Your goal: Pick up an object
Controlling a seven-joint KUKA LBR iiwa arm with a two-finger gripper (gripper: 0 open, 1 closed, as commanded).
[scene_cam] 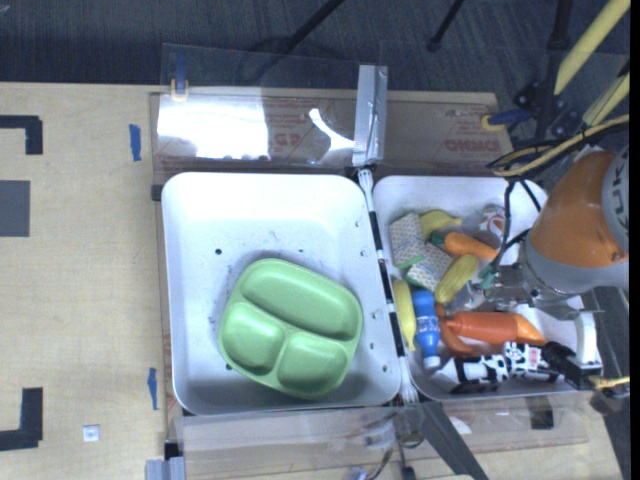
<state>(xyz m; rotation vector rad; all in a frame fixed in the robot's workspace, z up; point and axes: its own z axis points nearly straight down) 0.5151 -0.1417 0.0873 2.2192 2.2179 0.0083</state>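
Two shallow white bins sit side by side on the bench. The left bin (190,218) holds one green divided plate (290,326), lying in the near half, tilted slightly, three compartments facing up. The right bin (395,190) is crowded with small items. Along its left wall: a yellow banana-shaped piece (403,311) with a blue bottle (425,320) just beside it on the right. Far of those lie two pale checked sponge-like pads (414,248), overlapping. A yellow item (438,224) rests toward the far side, with an orange carrot-like piece (469,245) just beside it and a yellow corn-shaped piece (456,276) nearer. A large orange bottle-shaped object (490,330) lies on its side across the near-centre of the bin, touching the blue bottle at its left end. Nearest of all, a black-and-white spotted toy (510,362) lies along the near wall. The arm (575,230) reaches in from the right, orange band over the right bin's right edge. The gripper (500,286) sits low over the middle of the clutter, just far of the orange bottle and right of the corn piece. The wrist and cables mask the tool end, so open or closed cannot be told, nor whether it touches anything.
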